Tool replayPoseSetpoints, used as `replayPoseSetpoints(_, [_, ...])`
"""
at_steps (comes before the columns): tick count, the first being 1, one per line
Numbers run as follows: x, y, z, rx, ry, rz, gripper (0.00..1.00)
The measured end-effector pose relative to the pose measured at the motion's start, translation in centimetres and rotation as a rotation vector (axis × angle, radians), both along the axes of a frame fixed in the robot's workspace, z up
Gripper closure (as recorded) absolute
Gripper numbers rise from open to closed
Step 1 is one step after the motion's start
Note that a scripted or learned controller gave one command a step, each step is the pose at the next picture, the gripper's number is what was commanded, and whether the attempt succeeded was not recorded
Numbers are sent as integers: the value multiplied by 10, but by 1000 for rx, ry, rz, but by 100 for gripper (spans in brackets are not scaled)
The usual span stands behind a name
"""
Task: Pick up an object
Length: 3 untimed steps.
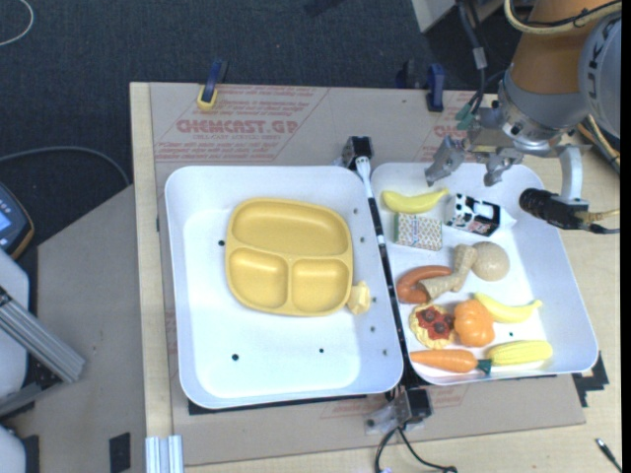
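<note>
My gripper (465,169) hovers open over the far end of the right bin (572,294), with nothing between its fingers. Just below it lie a yellow banana (414,201), a black-and-white toy cow (473,215) and a speckled square block (419,230). Farther toward the front sit a beige bone-shaped toy (471,264), a sausage (422,278), a pizza slice (432,323), an orange fruit (473,323), a second banana (508,309), a corn cob (520,353) and a carrot (444,361).
The left bin (197,294) holds a yellow divided plate (289,256) and a small pale yellow piece (359,298) by the shared wall. A black clip (357,152) sits at the far end between the bins. Clamps stand at the board's back edge.
</note>
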State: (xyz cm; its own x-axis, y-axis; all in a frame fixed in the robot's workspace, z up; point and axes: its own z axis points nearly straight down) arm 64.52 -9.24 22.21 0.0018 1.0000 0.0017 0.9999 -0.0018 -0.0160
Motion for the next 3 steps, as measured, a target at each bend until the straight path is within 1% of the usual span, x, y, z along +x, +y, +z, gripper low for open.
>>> replayPoseSetpoints(1, [2,0,9,-1,-15,2,0])
replayPoseSetpoints(2, [8,-8,-42,-1,-13,1,0])
replayPoseSetpoints(3, [1,-6,-86,-1,-12,2,0])
